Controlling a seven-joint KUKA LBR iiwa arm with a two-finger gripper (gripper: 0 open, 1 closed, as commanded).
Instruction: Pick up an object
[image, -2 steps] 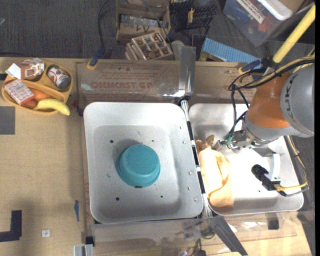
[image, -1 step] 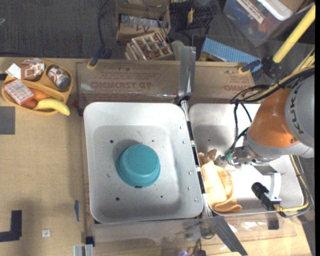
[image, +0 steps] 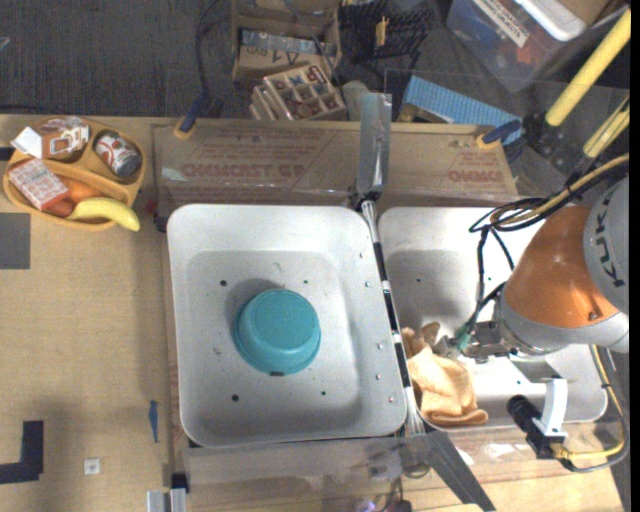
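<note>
Camera view: gripper (image: 462, 345) sits just right of the yellow cloth (image: 443, 388) in the right bin (image: 430, 250); its state cannot be determined.

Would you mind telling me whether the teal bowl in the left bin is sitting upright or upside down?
Upside down, it appears: the teal bowl shows a flat, closed base facing up with no hollow, resting on the left bin floor.

At the tabletop's far-left corner you see an orange tray (image: 30, 205) holding a banana (image: 106, 211) and food packets (image: 38, 183).
</note>
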